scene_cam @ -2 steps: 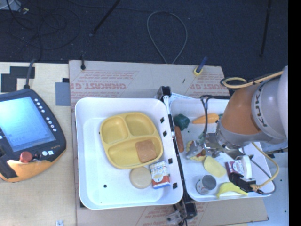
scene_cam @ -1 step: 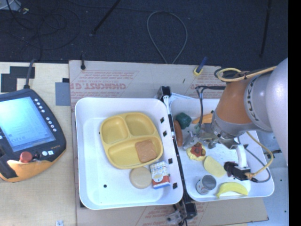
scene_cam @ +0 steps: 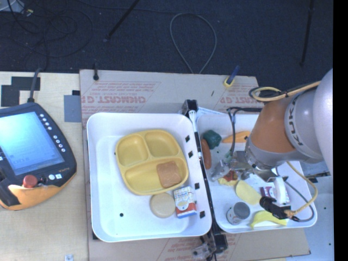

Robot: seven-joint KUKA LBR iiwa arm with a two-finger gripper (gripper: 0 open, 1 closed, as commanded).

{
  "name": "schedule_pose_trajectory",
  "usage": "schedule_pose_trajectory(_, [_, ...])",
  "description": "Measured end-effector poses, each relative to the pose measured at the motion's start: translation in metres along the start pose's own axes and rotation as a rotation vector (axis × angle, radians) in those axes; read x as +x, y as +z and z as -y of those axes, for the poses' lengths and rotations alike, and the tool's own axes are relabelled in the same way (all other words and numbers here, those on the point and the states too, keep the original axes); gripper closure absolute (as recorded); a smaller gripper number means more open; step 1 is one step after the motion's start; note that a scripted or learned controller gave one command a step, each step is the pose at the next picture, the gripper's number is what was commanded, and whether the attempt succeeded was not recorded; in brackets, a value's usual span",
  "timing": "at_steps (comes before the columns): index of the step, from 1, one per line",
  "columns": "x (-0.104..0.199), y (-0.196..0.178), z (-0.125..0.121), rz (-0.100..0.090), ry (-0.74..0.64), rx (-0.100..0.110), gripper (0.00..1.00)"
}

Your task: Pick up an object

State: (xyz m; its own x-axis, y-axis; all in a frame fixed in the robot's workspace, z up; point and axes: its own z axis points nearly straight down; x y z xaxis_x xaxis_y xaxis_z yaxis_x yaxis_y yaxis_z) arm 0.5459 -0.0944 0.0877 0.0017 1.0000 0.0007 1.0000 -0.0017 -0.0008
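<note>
— Reaching down into the right bin [scene_cam: 304, 222], the tool [scene_cam: 231, 167] sits low among the clutter; whether it grips anything, I cannot tell.
— Nearest targets?
— A sausage [scene_cam: 206, 155] and a yellow block [scene_cam: 247, 192] lie just beside it, likely candidates. The yellow tray [scene_cam: 130, 148] rests apart in the left bin [scene_cam: 100, 200].

Off my bins, on the bench to my far side: one teach pendant [scene_cam: 32, 151], grey body, lit pale screen, orange lower edge, red button at its corner. Under both bins: one sheet of printed cardboard [scene_cam: 163, 94], lettering upside down. Beyond it: dark carpet [scene_cam: 163, 26] with one thin cable loop [scene_cam: 193, 37]. At the cardboard's back edge: one yellow-and-blue clamp [scene_cam: 231, 78].
</note>
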Motion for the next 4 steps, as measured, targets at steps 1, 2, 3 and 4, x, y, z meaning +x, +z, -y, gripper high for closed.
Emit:
schedule_pose_trajectory(1, [0.014,0.001,-0.048,0.000,-0.002,0.001,0.00])
schedule_pose_trajectory(2, [-0.001,0.000,-0.007,-0.001,-0.001,0.003,0.00])
schedule_pose_trajectory(3, [-0.004,-0.029,-0.098,0.001,-0.003,0.002,0.00])
schedule_pose_trajectory(4, [0.004,0.001,-0.034,0.000,-0.001,0.003,0.00])
